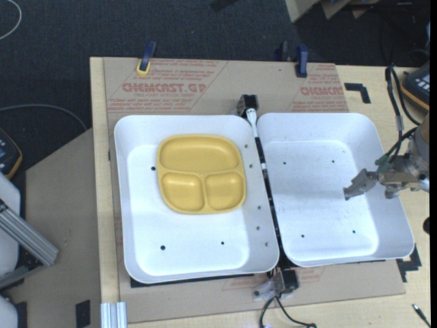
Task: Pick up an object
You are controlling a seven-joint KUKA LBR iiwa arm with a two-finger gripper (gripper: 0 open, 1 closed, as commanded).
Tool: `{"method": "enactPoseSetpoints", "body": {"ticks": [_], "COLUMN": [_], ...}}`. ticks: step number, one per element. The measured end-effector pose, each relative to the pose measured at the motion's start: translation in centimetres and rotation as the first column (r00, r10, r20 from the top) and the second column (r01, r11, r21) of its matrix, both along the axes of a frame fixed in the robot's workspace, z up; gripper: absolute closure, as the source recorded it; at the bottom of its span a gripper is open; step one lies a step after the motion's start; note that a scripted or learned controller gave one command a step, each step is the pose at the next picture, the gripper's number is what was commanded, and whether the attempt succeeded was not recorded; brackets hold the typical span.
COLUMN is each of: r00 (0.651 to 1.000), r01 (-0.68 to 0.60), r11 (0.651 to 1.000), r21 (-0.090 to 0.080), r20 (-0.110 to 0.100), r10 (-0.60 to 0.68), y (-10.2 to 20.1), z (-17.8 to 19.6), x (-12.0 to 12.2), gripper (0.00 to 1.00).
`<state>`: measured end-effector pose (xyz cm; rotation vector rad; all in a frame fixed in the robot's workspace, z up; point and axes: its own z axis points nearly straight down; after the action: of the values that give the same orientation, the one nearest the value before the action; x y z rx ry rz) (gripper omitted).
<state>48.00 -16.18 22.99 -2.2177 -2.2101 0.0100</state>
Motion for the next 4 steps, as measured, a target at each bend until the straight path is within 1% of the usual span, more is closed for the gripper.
{"method": "enactPoseSetpoints", "body": {"ticks": [1, 2, 3, 4], "r00": [1.0, 1.0, 1.0, 1.0], "r01": [-0.003, -0.003, -0.002, -0.002], "r11": [1.0, 1.0, 1.0, 1.0], "r21": [-0.003, 0.0, 0.0, 0.0], "r20": [0.012, 0.006, 0.005, 0.007], "r10": [0.003, 0.003, 0.002, 0.002], "y": [0.0, -0.2, -0.6, -0.5], "z": [0.5, -3.8, -10.0, -14.8], "x": [0.3, 0.3, -0.1, -0.2], "gripper": [0.0, 0.0, 0.0, 0.0]}}
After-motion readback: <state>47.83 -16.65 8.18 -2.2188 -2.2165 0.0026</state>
